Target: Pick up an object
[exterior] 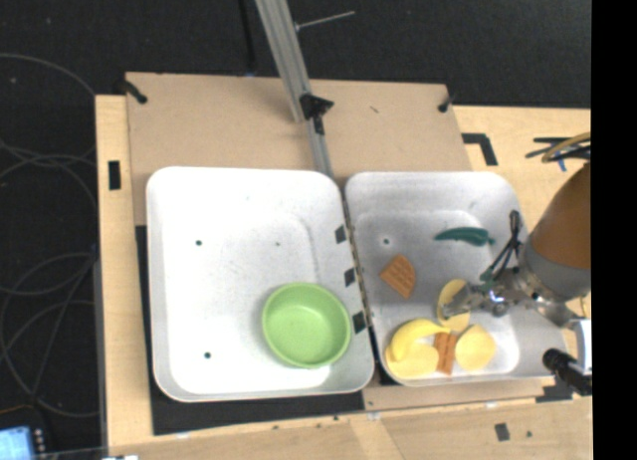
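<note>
- At the lower right of the frame, the right bin (pixel 498 189) holds the candidates: a yellow object (pixel 413 344) with an orange-brown stick (pixel 445 353) lying across it, close to the lower rim.
- Lower centre: green bowl (pixel 307 324) sits in the left bin (pixel 199 209), near the divider.
- Mid right: the tool (pixel 476 299) hangs low over a pale yellow curved piece (pixel 453 296). Its opening cannot be told, and no hold is evident.
- Judgement: descend squarely and centre on one item; the lower rim crowds the yellow cluster.
- Further up: orange waffle piece (pixel 398 276) and teal piece (pixel 464 237) lie apart, with open floor around them.
- Upper frame: the counter (pixel 229 119) carries a slanted metal rail (pixel 284 40).
</note>
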`<action>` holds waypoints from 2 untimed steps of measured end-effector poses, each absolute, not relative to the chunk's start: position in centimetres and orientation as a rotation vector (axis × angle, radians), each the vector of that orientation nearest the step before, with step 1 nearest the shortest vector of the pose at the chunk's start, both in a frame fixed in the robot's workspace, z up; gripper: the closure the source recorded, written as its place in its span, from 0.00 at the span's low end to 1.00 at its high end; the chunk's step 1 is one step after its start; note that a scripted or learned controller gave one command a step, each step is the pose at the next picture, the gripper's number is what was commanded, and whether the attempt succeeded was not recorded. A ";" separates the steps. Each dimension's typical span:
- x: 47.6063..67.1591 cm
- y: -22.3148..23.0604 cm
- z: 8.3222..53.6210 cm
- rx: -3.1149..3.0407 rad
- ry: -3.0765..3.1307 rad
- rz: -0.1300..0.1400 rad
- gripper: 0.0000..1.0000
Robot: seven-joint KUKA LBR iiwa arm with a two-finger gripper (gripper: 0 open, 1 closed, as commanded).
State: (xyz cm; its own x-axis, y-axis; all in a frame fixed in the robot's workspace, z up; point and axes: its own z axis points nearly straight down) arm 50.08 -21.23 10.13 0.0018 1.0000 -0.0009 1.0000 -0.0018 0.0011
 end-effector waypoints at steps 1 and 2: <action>50.2 -21.3 11.3 2.222 2.213 0.007 1.00; 49.9 -21.5 15.8 2.217 2.218 0.005 1.00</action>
